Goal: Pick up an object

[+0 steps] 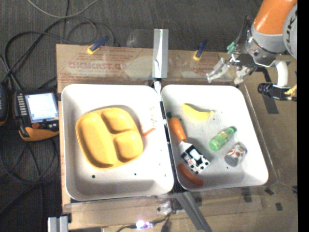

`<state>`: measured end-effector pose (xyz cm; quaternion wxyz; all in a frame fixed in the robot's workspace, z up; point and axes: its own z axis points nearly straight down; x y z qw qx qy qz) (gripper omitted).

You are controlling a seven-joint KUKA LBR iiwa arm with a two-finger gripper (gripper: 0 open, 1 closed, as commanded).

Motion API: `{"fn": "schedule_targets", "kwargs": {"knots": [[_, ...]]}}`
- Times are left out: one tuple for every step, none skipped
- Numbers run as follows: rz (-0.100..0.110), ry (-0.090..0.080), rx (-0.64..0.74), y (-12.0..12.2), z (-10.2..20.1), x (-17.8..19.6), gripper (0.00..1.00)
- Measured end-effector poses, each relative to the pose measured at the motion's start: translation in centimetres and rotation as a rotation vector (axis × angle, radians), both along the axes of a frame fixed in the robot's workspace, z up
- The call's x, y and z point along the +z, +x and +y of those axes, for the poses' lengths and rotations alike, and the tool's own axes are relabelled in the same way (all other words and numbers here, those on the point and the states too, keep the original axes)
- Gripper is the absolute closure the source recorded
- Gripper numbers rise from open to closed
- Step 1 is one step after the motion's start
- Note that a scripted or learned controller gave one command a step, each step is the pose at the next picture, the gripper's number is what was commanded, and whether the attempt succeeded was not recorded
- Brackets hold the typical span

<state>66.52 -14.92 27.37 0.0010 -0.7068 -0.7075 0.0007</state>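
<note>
Now, working from the near edge of the right bin [251,129] outward: a brown sausage-shaped toy [189,174] lies close to the bin's near wall, its long axis slanting from upper left to lower right, and just behind it, seemingly touching, sits a small black-and-white block [195,159]. A carrot [176,128] runs beyond that block along the bin's left wall, long axis near to far with a slight lean. To the right of the block, a squat patterned can [235,154] lies on its side, and a green bottle [222,137] just beyond it points its cap up and to the right, body slanting down-left. Farthest in the bin lies the banana [197,112], long axis roughly left to right, curve bowing toward the near side. The gripper [229,69] hangs beyond the bin's far wall, above the surface, fingers spread apart with nothing between them. By my judgement the step in hand is the approach, and it would go best by choosing a thing that lies apart from its neighbours: the banana or the bottle, since the block and sausage crowd each other. The gripper should turn so its fingers close across the short width, at right angles to the long axis, then descend straight over the middle of the body.
</note>
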Motion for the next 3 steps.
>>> {"fn": "schedule_targets", "kwargs": {"knots": [[0.002,-0.003,-0.023,0.3,-0.4,-11.3,0.00],[0.000,-0.001,-0.132,0.3,-0.7,-9.4,0.00],[-0.001,-0.002,-0.108,-0.4,0.4,-18.0,0.00]]}}
